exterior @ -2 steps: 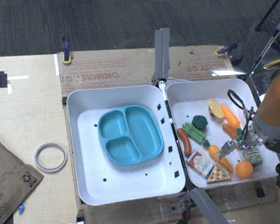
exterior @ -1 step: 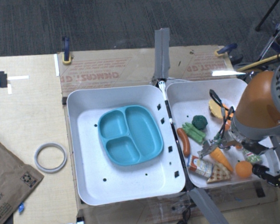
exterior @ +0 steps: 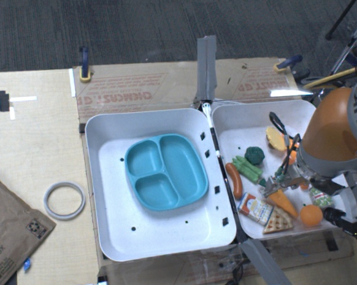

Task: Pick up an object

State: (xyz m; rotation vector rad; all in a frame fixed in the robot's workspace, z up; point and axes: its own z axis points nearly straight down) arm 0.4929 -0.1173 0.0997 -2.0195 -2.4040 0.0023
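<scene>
The right bin (exterior: 227, 132) holds several toy foods: a hot dog (exterior: 235, 180), green pods (exterior: 248, 169), a broccoli head (exterior: 254, 155), a yellow piece (exterior: 276, 140), a small carton (exterior: 255, 208), a carrot (exterior: 284, 202), a pizza slice (exterior: 277, 222) and an orange (exterior: 311, 214). My gripper (exterior: 279, 183) reaches down into this bin from the right, just above the carrot and right of the green pods. The orange wrist band (exterior: 334, 126) looms over the bin's right side and hides what lies beneath it.
The left bin (exterior: 107, 175) carries a teal divided plate (exterior: 166, 170). A tape ring (exterior: 64, 199) and a brown paper bag (exterior: 10, 229) lie on the bench to the left. A black utensil (exterior: 280, 126) rests near the yellow piece.
</scene>
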